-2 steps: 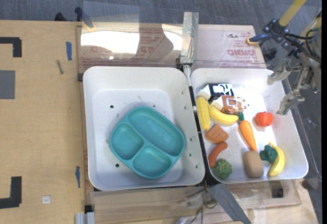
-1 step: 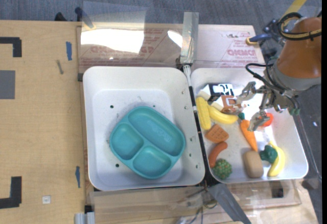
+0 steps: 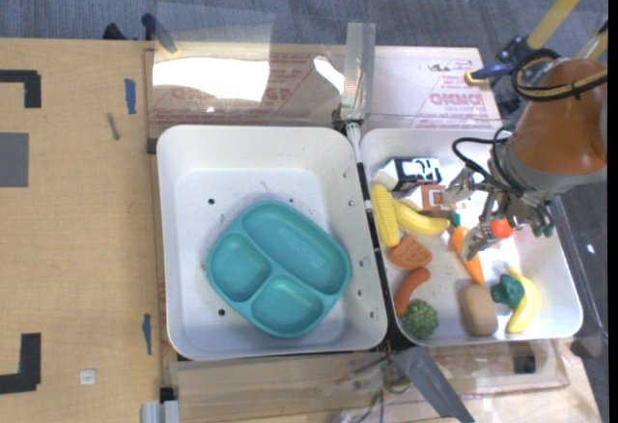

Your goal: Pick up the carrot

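The gripper (image 3: 475, 236) hangs low over the right bin (image 3: 565, 291), its jaws closed around the upper end of the carrot (image 3: 473, 264), which angles down toward the potato (image 3: 476, 308). A banana (image 3: 421, 217) and corn cob (image 3: 385, 212) lie just to the left. The left bin (image 3: 193, 170) holds a teal divided plate (image 3: 278, 267).

claw (image 3: 480, 230): finger gap unclear | carrot (image 3: 472, 264): top hidden under claw | arm (image 3: 558, 122): cut off at right edge
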Controlling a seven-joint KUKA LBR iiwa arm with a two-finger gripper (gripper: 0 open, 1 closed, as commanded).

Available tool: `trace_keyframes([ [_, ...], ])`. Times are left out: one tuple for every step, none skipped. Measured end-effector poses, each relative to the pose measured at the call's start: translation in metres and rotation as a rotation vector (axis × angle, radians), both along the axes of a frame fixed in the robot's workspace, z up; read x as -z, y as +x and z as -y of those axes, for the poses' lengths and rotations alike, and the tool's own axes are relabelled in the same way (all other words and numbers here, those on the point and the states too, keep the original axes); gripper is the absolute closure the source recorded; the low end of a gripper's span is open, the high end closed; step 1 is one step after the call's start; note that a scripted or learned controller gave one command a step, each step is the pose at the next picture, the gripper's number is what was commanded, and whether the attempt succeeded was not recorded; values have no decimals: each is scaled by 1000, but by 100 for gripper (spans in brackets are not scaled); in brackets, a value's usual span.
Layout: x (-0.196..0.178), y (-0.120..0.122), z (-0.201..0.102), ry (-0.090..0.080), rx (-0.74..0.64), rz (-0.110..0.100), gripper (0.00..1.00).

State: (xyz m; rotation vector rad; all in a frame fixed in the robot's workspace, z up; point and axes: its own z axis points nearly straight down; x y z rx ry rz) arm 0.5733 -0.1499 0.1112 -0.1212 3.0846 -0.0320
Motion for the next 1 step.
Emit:
trace_keyframes([
  [23, -45, -16, 20, 69, -48, 0],
])
